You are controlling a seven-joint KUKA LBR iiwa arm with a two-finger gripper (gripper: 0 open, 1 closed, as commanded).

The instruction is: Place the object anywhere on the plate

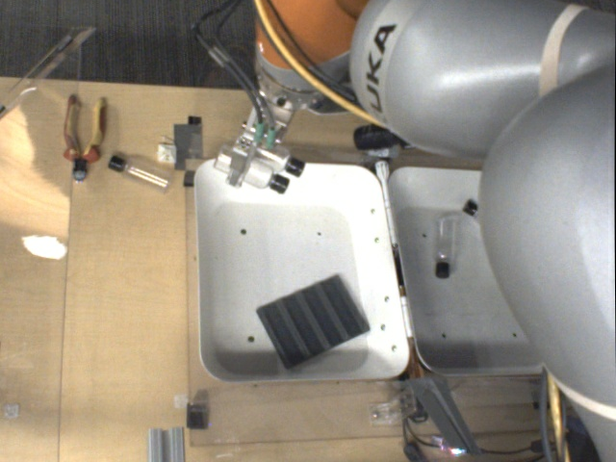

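Observation:
A dark ribbed rectangular plate [313,320] lies tilted on the floor of the left bin [221,287], near its front. A small clear tube with a black cap [444,248] rests in the right bin [428,340], near its left wall. My gripper [252,166] hangs over the back left corner of the left bin, well away from both the plate and the tube. I see nothing held in it. The big grey arm covers most of the right bin.
On the bench left of the bins lie red-handled pliers [85,131], another clear tube with a black cap [140,170] and a small black block [189,140]. A narrow divider [395,258] separates the two bins.

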